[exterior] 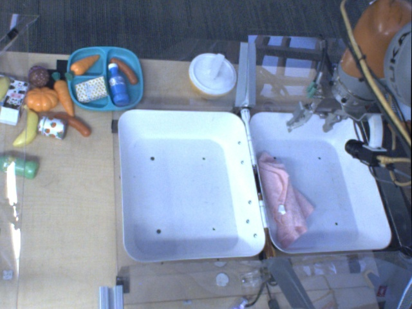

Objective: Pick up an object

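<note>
The crumpled pink cloth (284,199) lies in the right-hand shallow white bin (360,237), bunched against that bin's left wall, right beside the seam with the left white bin (138,237). Its long axis runs from the far end of the wall toward the near corner, slightly slanted. The grey arm's two-finger gripper (317,119) hangs over the far rim of the same bin, its fingers spread apart with nothing between them. From the gripper, the cloth lies toward the near side and a little to the left, clearly apart from it. To my eye, the next move means coming down across the cloth's narrow width, not along its length.
</note>
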Tool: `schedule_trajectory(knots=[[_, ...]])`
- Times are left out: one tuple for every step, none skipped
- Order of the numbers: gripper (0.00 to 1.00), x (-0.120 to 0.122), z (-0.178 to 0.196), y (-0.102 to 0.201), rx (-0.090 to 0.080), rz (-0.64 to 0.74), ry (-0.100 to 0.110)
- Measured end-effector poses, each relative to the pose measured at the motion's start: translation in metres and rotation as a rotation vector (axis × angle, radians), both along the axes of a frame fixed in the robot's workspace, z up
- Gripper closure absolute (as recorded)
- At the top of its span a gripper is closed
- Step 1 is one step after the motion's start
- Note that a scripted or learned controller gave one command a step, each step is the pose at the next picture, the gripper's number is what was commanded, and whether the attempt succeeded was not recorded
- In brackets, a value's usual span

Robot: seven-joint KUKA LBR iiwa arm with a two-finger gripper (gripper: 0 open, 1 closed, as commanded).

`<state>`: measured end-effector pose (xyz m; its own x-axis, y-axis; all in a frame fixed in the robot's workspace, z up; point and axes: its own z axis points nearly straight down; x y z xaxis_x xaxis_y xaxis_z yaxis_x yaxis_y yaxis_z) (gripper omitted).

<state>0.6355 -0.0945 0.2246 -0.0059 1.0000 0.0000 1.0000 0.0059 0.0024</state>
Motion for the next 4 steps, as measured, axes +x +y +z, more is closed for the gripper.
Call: schedule_trajectory(knots=[[0.00,-0.039,-0.126,0.010,0.000,0.104,0.000],[0.00,-0.084,-0.134,-0.028,-0.003,0.107,-0.013],[0.00,-0.142,-0.133,-0.007,-0.005,0.283,-0.020],[0.00,-0.091,-0.134,-0.007,-0.002,0.071,-0.014]])
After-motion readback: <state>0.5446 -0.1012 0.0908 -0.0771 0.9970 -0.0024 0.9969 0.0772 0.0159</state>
